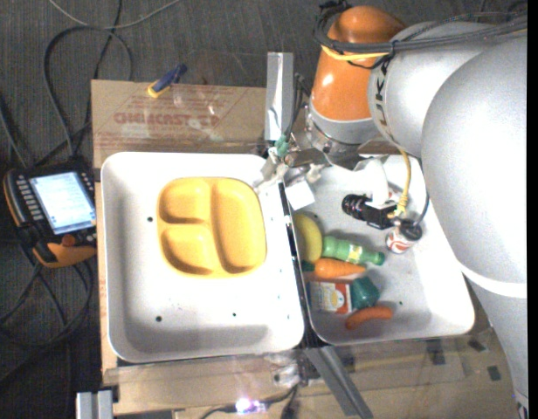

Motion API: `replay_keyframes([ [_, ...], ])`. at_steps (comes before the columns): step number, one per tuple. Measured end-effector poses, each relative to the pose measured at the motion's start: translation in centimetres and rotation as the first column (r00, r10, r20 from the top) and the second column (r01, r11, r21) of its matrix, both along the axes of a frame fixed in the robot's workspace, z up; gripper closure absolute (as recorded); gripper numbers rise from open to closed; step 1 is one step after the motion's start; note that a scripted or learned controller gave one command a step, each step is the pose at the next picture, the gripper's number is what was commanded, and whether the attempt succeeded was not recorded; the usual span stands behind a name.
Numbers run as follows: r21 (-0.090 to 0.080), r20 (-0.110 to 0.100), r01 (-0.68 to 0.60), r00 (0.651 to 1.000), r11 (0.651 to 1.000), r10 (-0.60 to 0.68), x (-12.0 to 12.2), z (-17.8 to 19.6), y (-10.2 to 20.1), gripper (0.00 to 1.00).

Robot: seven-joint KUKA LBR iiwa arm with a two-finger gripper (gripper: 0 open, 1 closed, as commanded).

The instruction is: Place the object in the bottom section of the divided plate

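The divided plate (213,227) lies empty in the left bin (129,321). My gripper (288,166) hovers at the bins' border; whether my jaws are apart, I cannot tell. The objects, like the carrot (339,270), wait in the right bin (444,308).

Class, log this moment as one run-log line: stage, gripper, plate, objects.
stage: pre-pick | gripper: above bins' divider, grasp unclear | plate: left bin, bare | objects: bottle, carrot in right bin

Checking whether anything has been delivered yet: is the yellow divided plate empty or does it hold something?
Empty. All sections of the yellow divided plate show bare yellow; the toy foods, like the green bottle, lie in the right bin.
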State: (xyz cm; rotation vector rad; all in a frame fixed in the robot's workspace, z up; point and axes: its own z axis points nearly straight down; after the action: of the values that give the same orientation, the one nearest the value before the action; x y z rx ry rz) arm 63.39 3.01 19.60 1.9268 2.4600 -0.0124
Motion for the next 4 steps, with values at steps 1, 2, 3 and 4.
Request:
replay_keyframes([
  [1, 0.014, -0.009, 0.148, 0.989, 0.989, -0.148, 1.7, 0.9, -1.1, 0.0],
  [2, 0.017, -0.012, -0.085, 0.996, 0.996, 0.085, -5.1, -1.3, 5.3, 0.0],
  [3, 0.016, -0.013, -0.185, 0.983, 0.983, 0.185, -8.1, -7.3, 16.8, 0.0],
  [4, 0.013, -0.01, 0.087, 0.996, 0.996, -0.086, -7.5, 2.7, 16.5, 0.0],
])
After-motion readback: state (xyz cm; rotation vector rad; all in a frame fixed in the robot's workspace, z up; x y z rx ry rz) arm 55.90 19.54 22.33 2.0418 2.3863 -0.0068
